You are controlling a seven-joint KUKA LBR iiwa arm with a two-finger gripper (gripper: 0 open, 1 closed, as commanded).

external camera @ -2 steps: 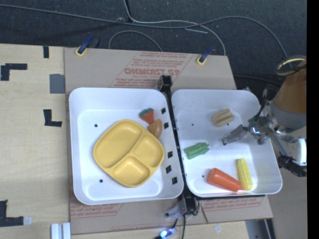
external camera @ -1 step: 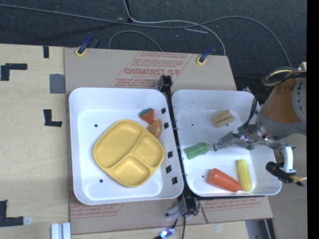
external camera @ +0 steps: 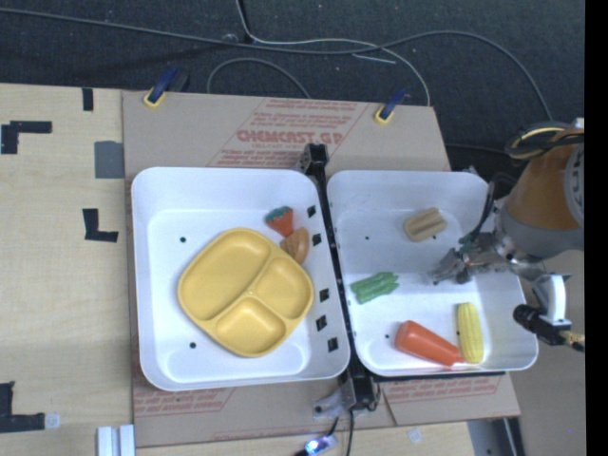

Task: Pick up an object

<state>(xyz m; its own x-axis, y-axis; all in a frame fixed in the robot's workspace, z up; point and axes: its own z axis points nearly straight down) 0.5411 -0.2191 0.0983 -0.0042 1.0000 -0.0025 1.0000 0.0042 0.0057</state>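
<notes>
Now the grey robot gripper [external camera: 448, 272] is low in the right white bin [external camera: 380, 190].
Whether it is open, I cannot tell; the yellow toy corn cob [external camera: 468, 332] lies at its five o'clock.

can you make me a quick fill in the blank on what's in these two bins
1. The yellow three-compartment plastic plate lies in the ____ bin.
2. The yellow toy corn cob lies beside the ____ toy carrot.
3. The green toy vegetable lies in the ____ bin.

Missing words: left; orange; right
</notes>
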